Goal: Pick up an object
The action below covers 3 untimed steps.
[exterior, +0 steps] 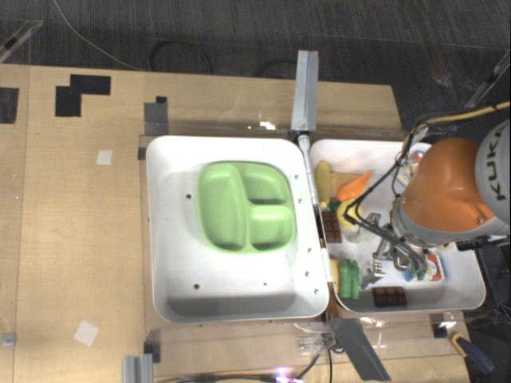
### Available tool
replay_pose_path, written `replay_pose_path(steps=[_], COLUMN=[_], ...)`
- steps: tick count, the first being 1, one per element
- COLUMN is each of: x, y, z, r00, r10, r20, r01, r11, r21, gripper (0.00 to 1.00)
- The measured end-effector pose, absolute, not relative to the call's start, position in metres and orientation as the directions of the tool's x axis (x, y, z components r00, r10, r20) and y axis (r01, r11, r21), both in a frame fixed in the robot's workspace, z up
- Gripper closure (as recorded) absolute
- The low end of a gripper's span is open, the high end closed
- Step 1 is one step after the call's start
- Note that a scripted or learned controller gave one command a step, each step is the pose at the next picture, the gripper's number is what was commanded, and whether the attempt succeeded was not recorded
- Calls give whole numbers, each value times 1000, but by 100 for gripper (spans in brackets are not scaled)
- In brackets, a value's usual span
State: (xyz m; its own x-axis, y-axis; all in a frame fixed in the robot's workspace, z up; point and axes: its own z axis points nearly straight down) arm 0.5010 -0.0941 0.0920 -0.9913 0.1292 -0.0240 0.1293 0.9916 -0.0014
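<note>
Tool low in right white bin, finger state indeterminable; green oblong block just left, long axis up-down in view.

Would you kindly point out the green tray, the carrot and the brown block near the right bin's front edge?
Green tray point(226, 207): camera view, its long left compartment.
Carrot point(354, 187): camera view, mid-body.
Brown block point(390, 296): camera view, centre of its top face.

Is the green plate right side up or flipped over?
Right side up. The green plate lies flat in the left bin, and its three hollow compartments face upward toward the camera.
</note>
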Motion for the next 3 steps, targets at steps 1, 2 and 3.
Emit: replay_pose_path(steps=[1, 2, 3], x=[507, 525, 569], y=[-93, -124, -153], z=[106, 161, 148], r00=[-992, -1000, -961], r10=[122, -12, -277], r20=[-43, -11, -10], r01=[122, -12, -277], r11=[992, 1000, 961], r21=[-1, -2, -4], gripper=[100, 100, 100])
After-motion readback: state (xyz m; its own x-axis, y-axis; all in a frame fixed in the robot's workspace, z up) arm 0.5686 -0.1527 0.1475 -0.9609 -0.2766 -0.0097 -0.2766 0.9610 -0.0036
